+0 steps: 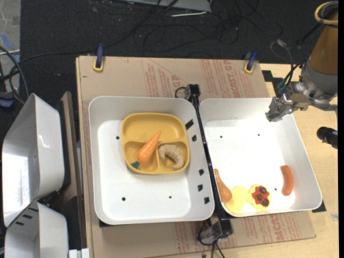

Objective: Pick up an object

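Note:
My gripper hangs at the far right corner of the right bin, with nothing visible between its fingers. Along that bin's near edge lie an orange sausage, a yellow piece with a red berry top and an orange drumstick-like piece. In the left bin a yellow divided plate holds a carrot and a pale shrimp. All of these lie well away from the gripper.
Both bins rest on a cardboard sheet held by clamps at the back. A black divider with clips runs between the bins. White containers stand at the left. Cables lie on the dark floor behind.

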`<state>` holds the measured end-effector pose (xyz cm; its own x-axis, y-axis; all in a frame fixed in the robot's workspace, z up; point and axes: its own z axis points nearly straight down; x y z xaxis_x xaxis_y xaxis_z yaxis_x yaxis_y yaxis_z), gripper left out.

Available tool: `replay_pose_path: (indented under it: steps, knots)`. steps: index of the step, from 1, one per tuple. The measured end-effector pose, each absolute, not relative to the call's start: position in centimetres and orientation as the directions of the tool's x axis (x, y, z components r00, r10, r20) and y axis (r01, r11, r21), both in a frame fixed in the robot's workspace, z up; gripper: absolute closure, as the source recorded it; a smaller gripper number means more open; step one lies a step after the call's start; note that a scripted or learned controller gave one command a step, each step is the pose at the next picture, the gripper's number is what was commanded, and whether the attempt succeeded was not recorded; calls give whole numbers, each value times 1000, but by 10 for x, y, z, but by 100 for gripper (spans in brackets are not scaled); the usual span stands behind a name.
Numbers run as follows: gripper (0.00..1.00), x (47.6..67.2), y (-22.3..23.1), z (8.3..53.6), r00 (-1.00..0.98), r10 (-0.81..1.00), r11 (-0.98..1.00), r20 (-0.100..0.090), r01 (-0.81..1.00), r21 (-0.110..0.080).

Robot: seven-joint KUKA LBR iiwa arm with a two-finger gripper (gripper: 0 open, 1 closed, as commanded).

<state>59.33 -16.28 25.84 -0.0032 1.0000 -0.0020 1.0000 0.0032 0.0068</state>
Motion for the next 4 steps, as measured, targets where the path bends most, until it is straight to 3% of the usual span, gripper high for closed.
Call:
replay_pose_path:
  steps: [2, 4]
  knots:
    - [100, 605, -46, 263, -8, 1000, 8, 1, 1000, 1]
    - [100, 610, 64, 228, -8, 1000, 8, 1, 1000, -2]
